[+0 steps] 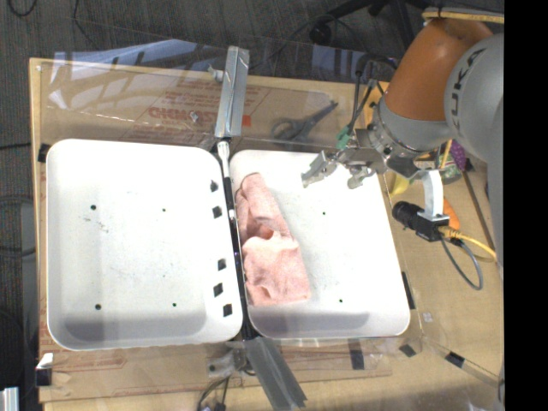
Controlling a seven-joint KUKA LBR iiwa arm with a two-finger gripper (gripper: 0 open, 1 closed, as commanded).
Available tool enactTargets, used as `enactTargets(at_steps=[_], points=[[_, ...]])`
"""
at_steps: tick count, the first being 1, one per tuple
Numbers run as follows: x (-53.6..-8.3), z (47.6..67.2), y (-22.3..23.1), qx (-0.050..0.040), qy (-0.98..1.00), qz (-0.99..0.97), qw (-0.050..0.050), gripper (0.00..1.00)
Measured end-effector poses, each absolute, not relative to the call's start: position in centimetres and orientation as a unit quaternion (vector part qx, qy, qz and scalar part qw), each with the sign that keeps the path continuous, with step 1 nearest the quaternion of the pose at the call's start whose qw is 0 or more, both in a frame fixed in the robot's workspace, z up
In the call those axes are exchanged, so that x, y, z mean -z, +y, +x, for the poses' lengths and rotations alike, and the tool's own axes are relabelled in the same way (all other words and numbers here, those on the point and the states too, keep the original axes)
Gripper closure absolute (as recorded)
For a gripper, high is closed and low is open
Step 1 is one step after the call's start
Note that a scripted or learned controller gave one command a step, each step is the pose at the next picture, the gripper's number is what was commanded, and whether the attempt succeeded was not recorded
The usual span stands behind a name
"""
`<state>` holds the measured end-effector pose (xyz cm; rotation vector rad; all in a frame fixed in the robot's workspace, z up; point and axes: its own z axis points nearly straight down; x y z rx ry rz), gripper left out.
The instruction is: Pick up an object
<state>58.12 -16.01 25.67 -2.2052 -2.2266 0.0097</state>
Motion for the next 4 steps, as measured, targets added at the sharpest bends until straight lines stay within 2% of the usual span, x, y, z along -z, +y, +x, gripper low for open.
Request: enactTargets(at_steps=[1, 2, 3, 4], points=[[-17.2, 56.7, -14.5, -0.0029, -0.743, -0.669, 0.004, 0.0], [-9.0, 55.2, -16.9, -0.0005, -0.771, -0.637, 0.002, 0.0], [-9.1, 56.9, -18.8, -0.0014, -0.634, -0.773, 0.002, 0.0], [-8.9, 57.3, -12.9, -0.0022, -0.705, -0.709, 0.003, 0.0]])
